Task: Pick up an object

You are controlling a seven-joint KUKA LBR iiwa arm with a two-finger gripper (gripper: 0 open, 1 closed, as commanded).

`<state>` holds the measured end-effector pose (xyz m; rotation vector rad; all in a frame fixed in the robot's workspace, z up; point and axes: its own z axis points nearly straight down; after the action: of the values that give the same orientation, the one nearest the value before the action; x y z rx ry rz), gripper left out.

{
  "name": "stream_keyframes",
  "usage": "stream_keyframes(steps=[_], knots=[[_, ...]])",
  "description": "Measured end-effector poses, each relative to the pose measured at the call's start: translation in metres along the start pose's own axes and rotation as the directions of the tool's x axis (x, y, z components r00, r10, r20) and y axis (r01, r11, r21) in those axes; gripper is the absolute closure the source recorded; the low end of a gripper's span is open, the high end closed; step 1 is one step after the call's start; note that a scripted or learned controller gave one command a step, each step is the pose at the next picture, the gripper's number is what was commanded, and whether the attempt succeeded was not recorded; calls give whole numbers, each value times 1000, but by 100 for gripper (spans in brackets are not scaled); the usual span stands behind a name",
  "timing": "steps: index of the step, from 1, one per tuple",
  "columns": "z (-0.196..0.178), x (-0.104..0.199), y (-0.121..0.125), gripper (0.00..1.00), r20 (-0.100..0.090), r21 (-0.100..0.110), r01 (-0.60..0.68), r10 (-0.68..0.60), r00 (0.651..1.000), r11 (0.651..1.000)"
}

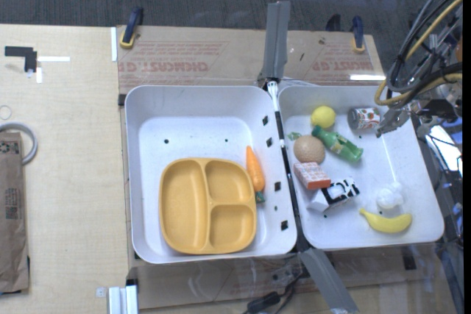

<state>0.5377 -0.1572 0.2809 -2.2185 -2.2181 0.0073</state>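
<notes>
We see two bins on the table (66, 158) — left bin (140, 158) holds a divided tray (208, 206), with a carrot (255, 169) touching its right edge. Right bin (412, 180): lemon (323, 116) at back, can (364, 117) to its right, bottle (337, 143) just in front, round fruit (309, 149) left of it, box (312, 175) in front — banana (386, 221) front right.

Counts across two bins (136, 158)

One tray (208, 204), one carrot (255, 169), one lemon (322, 116), one bottle (338, 144), one can (364, 117), one banana (386, 221).
</notes>
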Motion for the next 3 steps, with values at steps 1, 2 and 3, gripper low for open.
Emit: stream_keyframes(steps=[1, 2, 3], knots=[[-77, -35, 0, 0, 2, 0, -146, 146, 989, 989], [39, 9, 10, 0, 1, 0, -172, 172, 985, 985], [192, 26, -7, 0, 0, -2, -137, 137, 991, 991]])
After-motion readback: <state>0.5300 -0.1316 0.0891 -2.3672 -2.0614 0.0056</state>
